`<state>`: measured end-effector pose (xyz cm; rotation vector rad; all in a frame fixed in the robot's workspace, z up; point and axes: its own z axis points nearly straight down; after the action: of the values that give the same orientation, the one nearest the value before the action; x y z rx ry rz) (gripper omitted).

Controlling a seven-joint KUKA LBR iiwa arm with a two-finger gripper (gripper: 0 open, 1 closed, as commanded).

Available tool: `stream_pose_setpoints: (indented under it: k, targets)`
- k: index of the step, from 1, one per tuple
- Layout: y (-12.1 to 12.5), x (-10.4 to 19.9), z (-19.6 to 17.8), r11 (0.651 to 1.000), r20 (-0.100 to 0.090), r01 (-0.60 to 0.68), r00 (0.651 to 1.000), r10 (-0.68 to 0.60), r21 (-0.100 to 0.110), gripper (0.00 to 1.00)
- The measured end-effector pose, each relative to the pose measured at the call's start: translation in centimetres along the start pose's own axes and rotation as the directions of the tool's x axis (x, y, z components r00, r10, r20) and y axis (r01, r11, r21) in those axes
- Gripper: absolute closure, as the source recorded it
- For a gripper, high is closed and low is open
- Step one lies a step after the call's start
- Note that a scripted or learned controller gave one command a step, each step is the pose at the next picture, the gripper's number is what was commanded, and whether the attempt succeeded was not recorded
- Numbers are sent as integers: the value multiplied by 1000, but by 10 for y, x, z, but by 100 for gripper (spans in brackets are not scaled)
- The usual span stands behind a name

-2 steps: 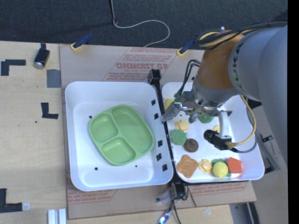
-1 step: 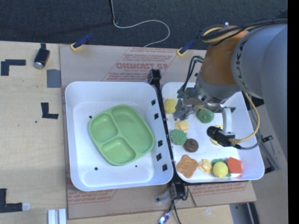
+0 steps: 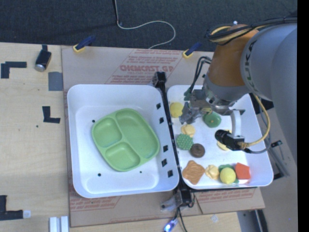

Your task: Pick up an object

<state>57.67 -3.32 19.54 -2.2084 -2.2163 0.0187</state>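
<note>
Right of green plate (image 3: 126, 139) | tool (image 3: 189, 114) low, apart or together: cannot tell | yellow piece (image 3: 175, 109) nearer plate | green ball (image 3: 211, 119) farther from plate

The arm (image 3: 270, 57) is cut off by the right edge of the camera view. Much of the far rim of the right bin (image 3: 258, 151) is covered by the arm. The gripper (image 3: 191, 112) is rendered as a dark, indistinct mass against the bin's contents. A green ball (image 3: 212, 120) is partly concealed beneath the wrist. A yellow item (image 3: 175, 109) just beside the gripper is too small to be identified. A pale object (image 3: 58, 223) at bottom left is cut off by the lower edge.
</note>
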Motion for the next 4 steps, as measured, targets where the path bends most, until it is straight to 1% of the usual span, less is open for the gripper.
stream_pose_setpoints:
  k: [1, 2, 3, 4]
  targets:
    - [42, 60, -71, 1000, -1, 5, 1000, -5, -22, 100]
    - [70, 130, -150, 1000, -2, 6, 1000, -6, -23, 100]
    - [47, 213, -223, 1000, -3, 8, 1000, -8, -21, 100]
    - [5, 234, -269, 1000, -1, 3, 1000, -3, -18, 100]
